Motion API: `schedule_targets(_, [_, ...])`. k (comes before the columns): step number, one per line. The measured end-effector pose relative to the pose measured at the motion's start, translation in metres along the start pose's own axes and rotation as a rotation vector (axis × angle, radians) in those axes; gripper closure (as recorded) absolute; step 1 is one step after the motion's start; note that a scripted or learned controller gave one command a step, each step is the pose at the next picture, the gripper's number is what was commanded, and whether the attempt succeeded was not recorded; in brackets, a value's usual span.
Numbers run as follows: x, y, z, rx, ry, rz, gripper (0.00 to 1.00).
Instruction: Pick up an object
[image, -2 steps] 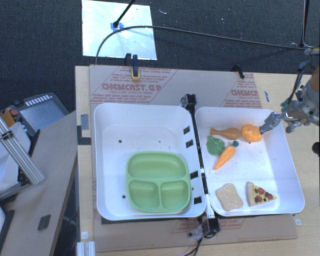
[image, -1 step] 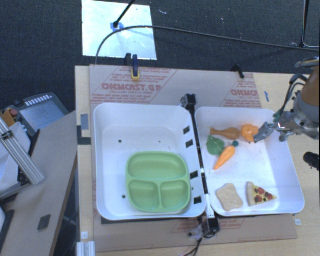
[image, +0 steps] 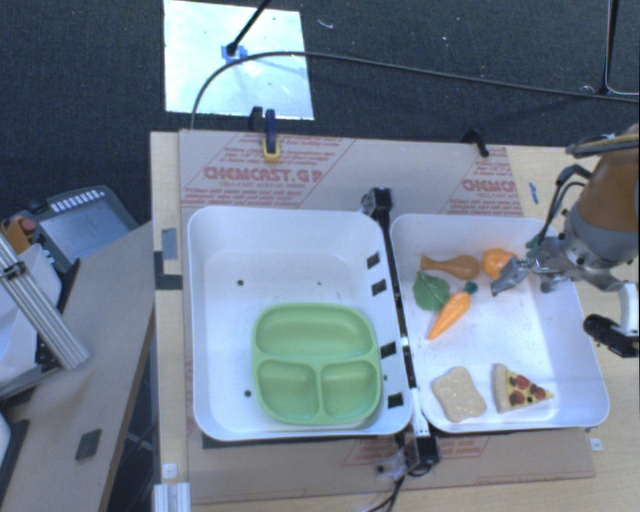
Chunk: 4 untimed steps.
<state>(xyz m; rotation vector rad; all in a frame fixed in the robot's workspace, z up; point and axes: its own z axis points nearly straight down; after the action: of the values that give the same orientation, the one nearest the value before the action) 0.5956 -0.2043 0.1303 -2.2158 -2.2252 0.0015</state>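
Nearest us, at the lower right of the frame, we see a pizza slice (image: 520, 388) and a bread slice (image: 458, 393) lying side by side in the right bin (image: 572, 345). Above them the carrot (image: 450, 312) lies on a slant, its leafy end up-right beside a green leaf (image: 431, 291). Further up lie a drumstick (image: 452, 266) and an orange piece (image: 497, 262). The gripper (image: 510, 277) hangs just right of the orange piece; its fingers seem slightly apart, gripping nothing. The carrot lies lower left of them. We see a green plate (image: 316, 362) in the left bin.
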Motion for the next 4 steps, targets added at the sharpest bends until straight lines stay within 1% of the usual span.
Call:
schedule_targets(1, [0.001,0.000,0.048,0.000,0.000,0.002,0.00])
schedule_targets(2, [0.000,0.002,0.034,-0.007,-0.002,0.001,1.00])
schedule_targets(3, [0.010,0.001,-0.019,-0.007,-0.001,0.000,1.00])
schedule_targets(4, [0.006,0.008,-0.066,-0.009,-0.003,-0.001,1.00])
